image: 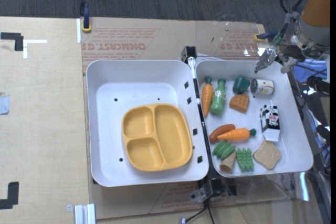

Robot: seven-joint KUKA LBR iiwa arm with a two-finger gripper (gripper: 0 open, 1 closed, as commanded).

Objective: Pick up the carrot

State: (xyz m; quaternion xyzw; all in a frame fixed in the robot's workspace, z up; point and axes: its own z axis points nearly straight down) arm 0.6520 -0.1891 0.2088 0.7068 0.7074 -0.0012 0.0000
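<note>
Two toy carrots lie in the right bin (pixel 299 128). One carrot (pixel 207 98) points up and down along the bin's left wall, its green top at the far end, beside a green bottle (pixel 219 97). The other carrot (pixel 236 135) lies crosswise near the bin's middle, green top to the right, touching a red sausage (pixel 220 130). My gripper (pixel 273 65) hovers over the bin's far right corner, above and right of a small can (pixel 262 86). Its fingers are spread open with nothing between them. It is well away from both carrots.
The right bin also holds a green pepper (pixel 241 84), a waffle (pixel 239 103), a milk carton (pixel 271 122), a bread slice (pixel 267 155), a pea pod (pixel 224 149) and a cone (pixel 227 163). In the left bin (pixel 100 113) sits a yellow divided plate (pixel 156 136).
</note>
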